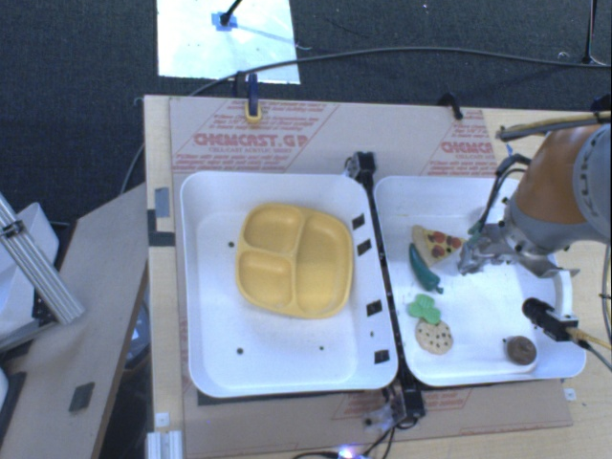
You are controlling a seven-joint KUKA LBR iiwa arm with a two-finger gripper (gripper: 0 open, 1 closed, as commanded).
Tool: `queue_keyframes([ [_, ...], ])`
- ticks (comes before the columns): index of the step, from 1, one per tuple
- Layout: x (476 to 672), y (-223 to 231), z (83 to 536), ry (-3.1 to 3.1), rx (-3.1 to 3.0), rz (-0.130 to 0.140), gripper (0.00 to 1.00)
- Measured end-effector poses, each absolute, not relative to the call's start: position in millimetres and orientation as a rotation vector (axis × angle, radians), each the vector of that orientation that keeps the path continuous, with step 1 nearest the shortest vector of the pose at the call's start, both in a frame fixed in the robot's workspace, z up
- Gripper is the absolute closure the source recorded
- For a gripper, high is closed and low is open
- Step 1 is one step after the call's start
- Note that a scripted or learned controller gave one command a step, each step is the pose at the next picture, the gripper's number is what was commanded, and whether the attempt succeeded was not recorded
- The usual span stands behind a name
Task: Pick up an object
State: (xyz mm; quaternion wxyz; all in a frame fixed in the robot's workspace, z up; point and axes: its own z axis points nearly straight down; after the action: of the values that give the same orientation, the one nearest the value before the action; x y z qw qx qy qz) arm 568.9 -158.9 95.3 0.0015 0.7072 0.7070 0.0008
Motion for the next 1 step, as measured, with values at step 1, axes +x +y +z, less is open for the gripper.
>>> queue_keyframes([
  [1, 572.4, -152.2, 141.4, 2.223, 2.213, 0.005, 1.00],
])
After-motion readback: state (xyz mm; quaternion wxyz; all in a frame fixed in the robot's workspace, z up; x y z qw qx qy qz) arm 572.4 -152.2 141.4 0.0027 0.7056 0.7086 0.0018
